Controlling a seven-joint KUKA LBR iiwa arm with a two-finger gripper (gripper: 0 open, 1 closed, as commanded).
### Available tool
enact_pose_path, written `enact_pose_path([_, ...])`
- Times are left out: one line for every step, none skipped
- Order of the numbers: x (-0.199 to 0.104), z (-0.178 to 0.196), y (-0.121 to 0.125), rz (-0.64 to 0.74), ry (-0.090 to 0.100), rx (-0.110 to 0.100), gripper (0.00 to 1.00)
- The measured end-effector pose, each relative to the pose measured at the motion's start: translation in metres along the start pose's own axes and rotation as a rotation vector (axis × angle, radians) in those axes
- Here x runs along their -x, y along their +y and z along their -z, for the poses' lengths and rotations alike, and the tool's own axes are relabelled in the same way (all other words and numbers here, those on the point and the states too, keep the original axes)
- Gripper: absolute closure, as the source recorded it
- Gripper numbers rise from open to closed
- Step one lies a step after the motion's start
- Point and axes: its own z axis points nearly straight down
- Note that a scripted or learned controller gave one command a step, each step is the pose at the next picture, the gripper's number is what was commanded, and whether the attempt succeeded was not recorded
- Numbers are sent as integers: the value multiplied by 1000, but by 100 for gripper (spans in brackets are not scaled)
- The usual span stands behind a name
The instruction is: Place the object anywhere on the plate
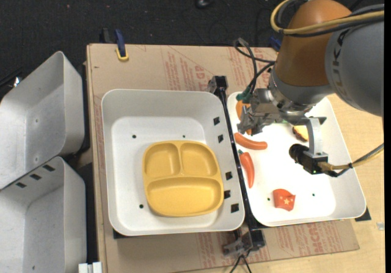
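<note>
The grey arm (342, 52) with its orange band reaches over the right bin (342, 204) on the desk (159, 64). In the left bin (122, 113) lies a yellow plate (182, 178) split into three compartments. The hand (253, 120) hangs at the right bin's left edge; whether it grips anything, I cannot tell. Just below it lies an orange hot dog (250, 141), then a red chili pepper (247, 168), and a red strawberry-like piece (284, 199) nearer the front.
</note>
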Motion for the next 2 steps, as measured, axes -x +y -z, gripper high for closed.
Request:
enact_pose_path([-54,3,-8,0,0,-1,100])
enact_pose_path([-109,1,-6,1,1,-1,100])
